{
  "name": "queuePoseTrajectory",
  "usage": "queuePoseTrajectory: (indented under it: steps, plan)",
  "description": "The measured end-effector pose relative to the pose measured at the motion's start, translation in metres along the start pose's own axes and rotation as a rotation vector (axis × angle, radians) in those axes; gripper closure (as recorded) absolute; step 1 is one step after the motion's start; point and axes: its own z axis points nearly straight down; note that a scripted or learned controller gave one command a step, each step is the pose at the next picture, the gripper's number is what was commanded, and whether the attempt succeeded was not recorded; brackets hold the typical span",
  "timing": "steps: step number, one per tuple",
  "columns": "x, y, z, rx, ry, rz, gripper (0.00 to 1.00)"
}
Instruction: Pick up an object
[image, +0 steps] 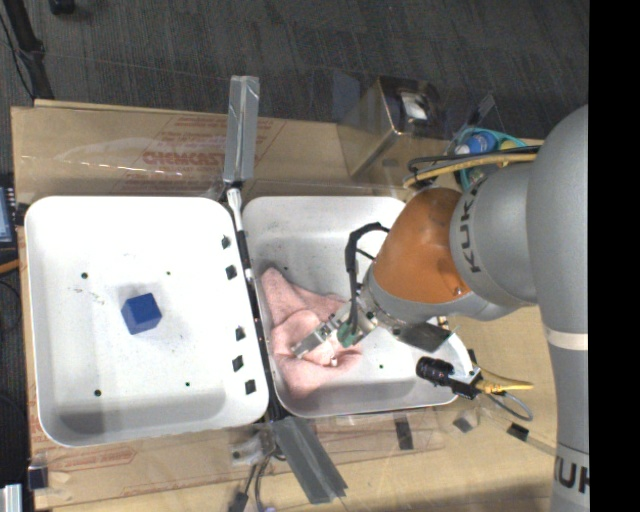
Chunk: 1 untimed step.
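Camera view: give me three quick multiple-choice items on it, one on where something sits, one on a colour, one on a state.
1. Where does the blue cube lie?
A. In the left bin
B. In the right bin
C. On the bench outside the bins

2. What colour is the cloth?
A. Green
B. Pink
C. Black

3. How does the cloth lie?
A. Folded in a neat square
B. Hanging over the bin's rim
C. Crumpled on the bin's floor

Answers:
1 A: the blue cube sits on the floor of the left bin.
2 B: the cloth in the right bin is pale pink.
3 C: it lies bunched and wrinkled under the gripper.
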Motion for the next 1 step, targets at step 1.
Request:
queuePoseTrajectory:
  steps: [1]
  plan:
    - [0.0008,0.0018,-0.0104,0.0,0.003,-0.004,1.0]
